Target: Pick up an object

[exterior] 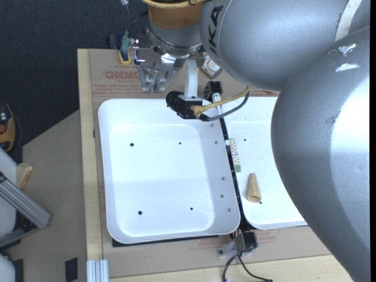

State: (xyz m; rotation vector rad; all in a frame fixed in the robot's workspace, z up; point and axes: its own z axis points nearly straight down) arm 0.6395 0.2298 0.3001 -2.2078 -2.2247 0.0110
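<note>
A small tan cone-shaped object (253,188) lies in the right bin (264,216), close to that bin's left wall. My gripper (154,82) hangs above the bench's back edge, just beyond the far rim of the left bin (158,175) and well away from the cone. It sits under the orange band of the wrist. The grey arm covers most of the right bin.
A black fitting with a yellow cable (187,106) hangs over the left bin's far right corner. A narrow printed strip (234,154) lies along the divider between the bins. The brown bench board (94,157) frames both bins. A clamp and cable (241,242) sit at the front edge.
</note>
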